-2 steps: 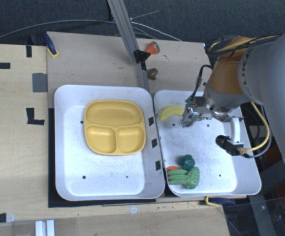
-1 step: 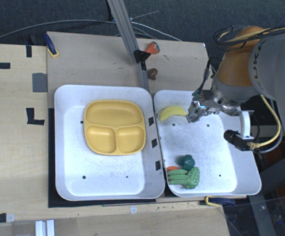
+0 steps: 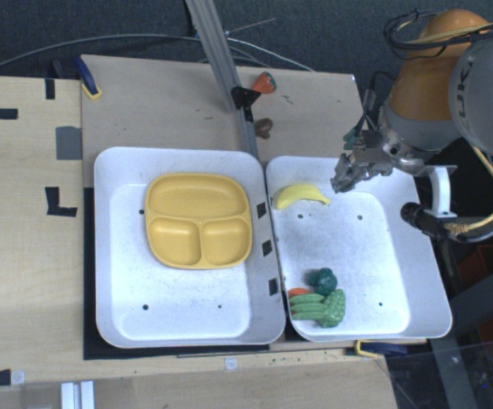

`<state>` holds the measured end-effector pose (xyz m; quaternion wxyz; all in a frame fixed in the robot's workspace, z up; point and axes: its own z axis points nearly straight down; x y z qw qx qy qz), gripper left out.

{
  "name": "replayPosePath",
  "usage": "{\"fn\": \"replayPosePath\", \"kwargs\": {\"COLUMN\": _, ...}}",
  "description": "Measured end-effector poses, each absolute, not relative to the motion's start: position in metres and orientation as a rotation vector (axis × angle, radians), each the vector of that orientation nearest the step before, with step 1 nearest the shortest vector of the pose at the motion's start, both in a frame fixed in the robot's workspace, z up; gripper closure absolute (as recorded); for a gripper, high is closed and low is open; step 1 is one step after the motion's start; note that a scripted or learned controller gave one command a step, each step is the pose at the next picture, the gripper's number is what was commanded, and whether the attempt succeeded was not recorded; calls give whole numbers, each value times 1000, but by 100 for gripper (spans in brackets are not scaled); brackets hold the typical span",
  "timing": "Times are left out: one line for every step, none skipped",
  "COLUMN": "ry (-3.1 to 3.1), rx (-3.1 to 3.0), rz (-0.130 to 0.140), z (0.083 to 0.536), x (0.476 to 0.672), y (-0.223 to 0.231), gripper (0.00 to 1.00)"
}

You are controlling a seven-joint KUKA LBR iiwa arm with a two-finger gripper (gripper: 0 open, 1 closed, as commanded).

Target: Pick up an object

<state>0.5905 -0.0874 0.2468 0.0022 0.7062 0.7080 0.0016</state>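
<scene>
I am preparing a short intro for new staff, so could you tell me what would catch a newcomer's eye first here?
The big yellow divided tray stands out first, lying in the left bin. Next comes the yellow banana near the far edge of the right bin, with the claw just beside it. A cluster of green toy vegetables sits in that bin's near left corner.

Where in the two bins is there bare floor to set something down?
Right white bin: open floor between the yellow toy banana and the green toy vegetables. Left white bin: a bare strip below the yellow divided plastic plate. Crowded near the banana, where the claw sits.
</scene>
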Motion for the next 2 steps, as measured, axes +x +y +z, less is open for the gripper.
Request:
{"fn": "replayPosePath", "kwargs": {"ry": 2230, "rx": 2216, "rz": 0, "z": 249, "x": 580, "y": -40, "gripper": 100}}
{"fn": "replayPosePath", "kwargs": {"ry": 2231, "rx": 2218, "rz": -4, "z": 231, "x": 561, "y": 9, "gripper": 100}}
